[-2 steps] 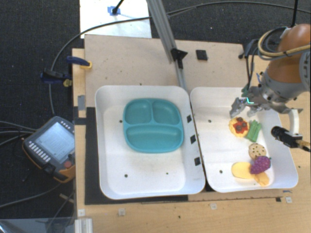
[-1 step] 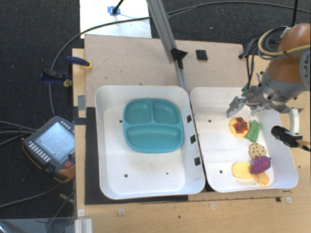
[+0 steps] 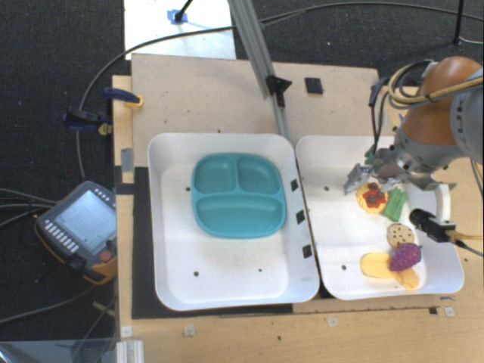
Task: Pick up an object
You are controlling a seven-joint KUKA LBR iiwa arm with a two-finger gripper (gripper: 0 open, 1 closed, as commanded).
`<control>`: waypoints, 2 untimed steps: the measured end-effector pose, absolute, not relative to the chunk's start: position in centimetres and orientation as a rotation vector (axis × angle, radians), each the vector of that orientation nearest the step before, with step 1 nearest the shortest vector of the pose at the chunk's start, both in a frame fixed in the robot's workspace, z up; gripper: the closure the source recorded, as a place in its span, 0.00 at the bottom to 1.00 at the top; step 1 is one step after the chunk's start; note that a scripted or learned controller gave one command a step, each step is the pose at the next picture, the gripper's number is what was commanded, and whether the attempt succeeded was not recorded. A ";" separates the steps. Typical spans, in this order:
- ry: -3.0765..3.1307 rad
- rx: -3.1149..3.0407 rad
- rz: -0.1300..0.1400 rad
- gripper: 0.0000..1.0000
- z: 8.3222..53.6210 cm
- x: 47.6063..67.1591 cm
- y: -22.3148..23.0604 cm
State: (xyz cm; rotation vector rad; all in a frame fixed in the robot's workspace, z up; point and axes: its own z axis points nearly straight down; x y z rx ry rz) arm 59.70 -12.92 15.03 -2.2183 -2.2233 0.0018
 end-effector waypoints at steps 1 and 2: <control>-2.229 -2.225 -0.006 0.00 9.7 60.1 -13.6; -2.238 -2.231 -0.015 0.00 9.5 60.8 -13.8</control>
